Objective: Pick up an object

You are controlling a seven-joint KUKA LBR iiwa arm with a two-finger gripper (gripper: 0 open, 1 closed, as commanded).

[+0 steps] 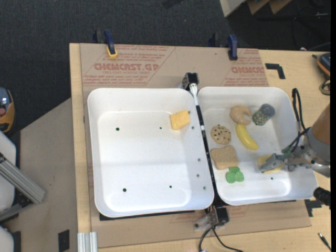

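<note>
The arm enters at the right edge, mostly cut off. Its pincer sits low in the right bin; whether it grips anything I cannot tell, its tips being blurred. The banana lies just up-left of it, the bread slice further left, the green piece down-left.

Grey arm, black cable, metallic end effector with yellowish fingertips

Left bin: sponge near its right wall. Right bin: cookie, banana, bread clustered left of the hand.
</note>
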